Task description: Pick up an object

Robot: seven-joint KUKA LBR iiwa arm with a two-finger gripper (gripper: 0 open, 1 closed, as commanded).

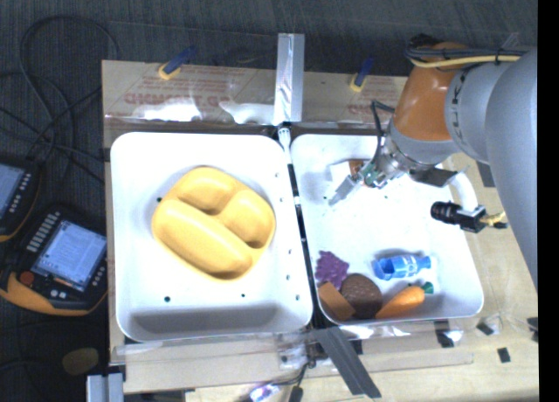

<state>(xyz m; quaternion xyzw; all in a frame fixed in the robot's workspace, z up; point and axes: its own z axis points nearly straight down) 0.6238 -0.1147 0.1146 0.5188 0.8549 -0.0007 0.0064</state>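
Now, line by line:
Hand (342,194): reaches into the right bin (463,243) near its upper left; whether its fingers are wide or narrow cannot be told, and nothing shows between them.
Blue bottle (401,265): lies below the hand and to its right, well apart.
Carrot (405,300): below the bottle, further from the hand.
Brown lump (360,290): just beside the carrot.
Purple piece (331,265): directly below the hand.
Yellow form (212,221): left of the hand, in the left bin (131,295).

A grey two-finger gripper (349,183) hangs over the right white bin (454,225); a large yellow foam lump (212,221) fills the left white bin (131,217).
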